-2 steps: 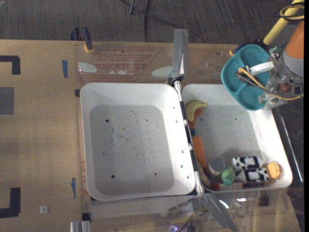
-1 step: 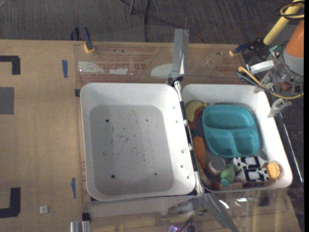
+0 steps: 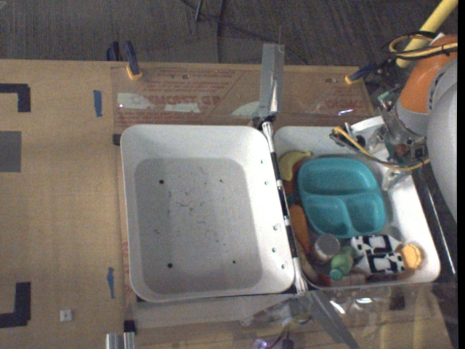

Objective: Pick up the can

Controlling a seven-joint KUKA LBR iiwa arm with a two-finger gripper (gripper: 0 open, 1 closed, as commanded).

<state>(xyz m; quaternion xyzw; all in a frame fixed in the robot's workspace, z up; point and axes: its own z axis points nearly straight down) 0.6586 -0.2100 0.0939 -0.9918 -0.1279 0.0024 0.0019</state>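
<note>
Cardboard-brown bench (image 3: pixel 58 217) carries two shallow white bins side by side, and you are looking down on them at a slant. Nothing of the pick looks done yet: the can (image 3: pixel 326 246) sits in the right bin (image 3: pixel 425 227), at about seven o'clock within it, its grey top facing up, with nothing gripping it. The arm (image 3: pixel 436 100) hangs over the same bin's one-o'clock corner, well apart from the can, and the gripper (image 3: pixel 398 145) is tucked among cables there; whether it is spread or closed you cannot tell. What is left, by my reading, is the whole approach, the grasp and the lift.

The left bin (image 3: pixel 192 209) shows only its speckled floor. The right bin is crowded: a teal divided tray (image 3: pixel 341 198) fills its middle, a banana (image 3: pixel 290 162) lies at ten o'clock, an orange carrot-like piece (image 3: pixel 298 224) runs along the nine-o'clock wall, a green bottle (image 3: pixel 338 267) touches the can, and a black-and-white carton (image 3: pixel 376 253) lies just beside it at five o'clock.
</note>
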